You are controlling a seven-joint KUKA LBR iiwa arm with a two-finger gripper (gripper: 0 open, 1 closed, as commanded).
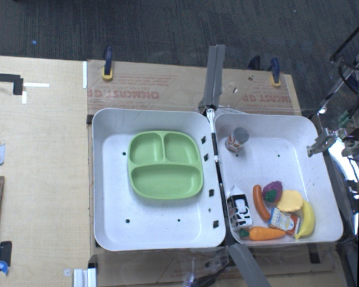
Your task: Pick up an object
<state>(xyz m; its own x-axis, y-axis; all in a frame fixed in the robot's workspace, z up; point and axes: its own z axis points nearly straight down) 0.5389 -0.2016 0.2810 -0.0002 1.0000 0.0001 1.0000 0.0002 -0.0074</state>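
The right bin [285,151] holds several toy foods crowded into its near right corner. Among them are an orange carrot [266,233], a red sausage [261,201], purple grapes [273,191], a yellow slice [290,201], a banana [307,220] and a small printed packet [281,220]. A white and black carton [239,210] lies against the bin's left wall. Alone near the far left corner stands a small grey cup-like piece [237,139].
The left bin [110,196] holds a green divided plate [166,164]. A grey divider bar [214,76] runs between the bins at the back. Metal brackets and cables [335,142] crowd the right bin's right rim. Clamps [107,70] hold cardboard behind the bins.
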